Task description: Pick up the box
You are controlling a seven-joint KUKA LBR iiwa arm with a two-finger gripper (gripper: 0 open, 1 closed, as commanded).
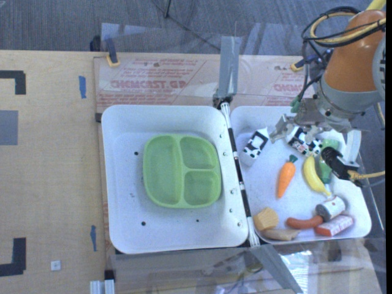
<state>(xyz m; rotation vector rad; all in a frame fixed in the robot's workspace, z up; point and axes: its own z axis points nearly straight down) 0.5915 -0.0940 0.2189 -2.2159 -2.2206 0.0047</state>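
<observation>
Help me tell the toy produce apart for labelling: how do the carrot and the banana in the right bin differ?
The carrot is orange with a green top, straight and tapered; the banana is yellow and curved. The carrot lies nearer the bin's middle, the banana closer to the gripper. Both lie flat, roughly lengthwise, in the right bin.

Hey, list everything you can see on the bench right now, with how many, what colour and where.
Bins: two, white, side by side on the bench.
Divided plate: one, light green, middle of the left bin.
Cow toy: one, black and white, top left of the right bin.
Carrot: one, orange, middle of the right bin.
Banana: one, yellow, right of the carrot.
Sausage: one, red, lower right bin.
Box: one, red and white, lower right corner of the right bin.
Cheese wedge: one, orange-tan, bottom of the right bin.
Arm: one, grey and orange, over the right bin.
Hand: one, near the bin's top.
</observation>
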